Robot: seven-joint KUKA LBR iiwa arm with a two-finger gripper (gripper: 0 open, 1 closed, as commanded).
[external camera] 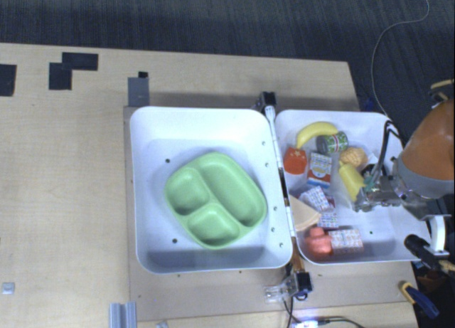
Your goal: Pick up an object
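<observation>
The right bin (pixel 380 237) holds several small items: a banana (pixel 318 132), a green can (pixel 335 141), a red tomato (pixel 295 161), a juice carton (pixel 320 167), a yellow piece (pixel 349 181), a tan bun (pixel 353 156), a patterned packet (pixel 317 199), a pale wedge (pixel 303 213), a red fruit (pixel 319 243) and a pink packet (pixel 347 240). My gripper (pixel 367 193) hangs low over the bin's right half, just right of the yellow piece. Nothing I can see is held in it.
The left bin (pixel 153 141) contains a green divided plate (pixel 215 198). A ridge between the bins runs down the middle (pixel 279 177). The arm's orange band (pixel 435 141) and grey wrist cover the right bin's right rim. Bare wooden bench lies to the left.
</observation>
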